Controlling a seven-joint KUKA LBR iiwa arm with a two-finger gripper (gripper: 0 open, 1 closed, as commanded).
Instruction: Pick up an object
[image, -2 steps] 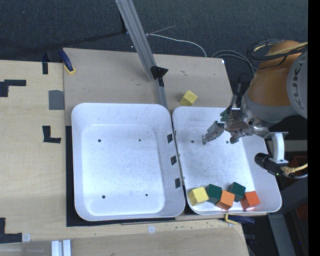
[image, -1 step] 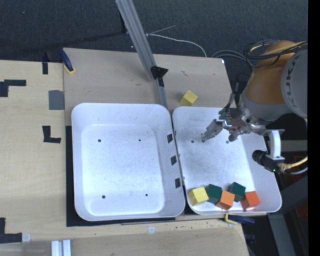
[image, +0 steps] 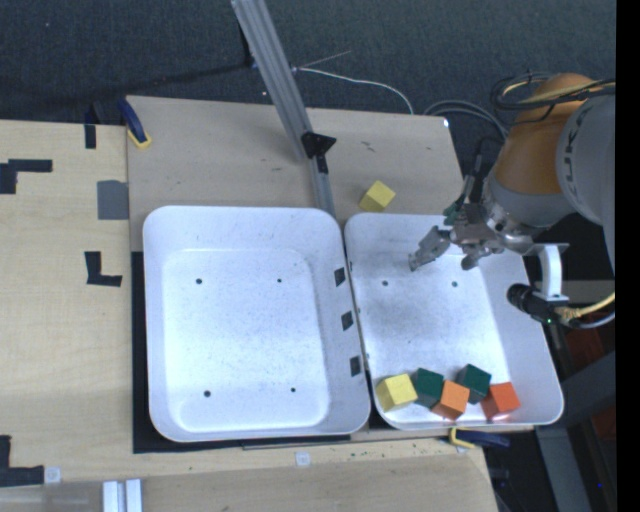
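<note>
**Blocks bunched at the near edge, nothing gripped**

Blocks — yellow block, dark green block, orange block, second green block, red-orange block — clustered against the near rim of the right bin. Probably crowded, so hard to single out. Gripper over the bin's far half, well apart from the cluster, fingers spread, holding nothing. Stray yellow cube on the bench beyond the rim.

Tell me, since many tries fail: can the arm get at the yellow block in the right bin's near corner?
Probably yes. The tool hovers over the same bin's far end, with bare floor between it and the yellow block. But a green block touches it and the bin wall is close, so finger room looks tight.
</note>
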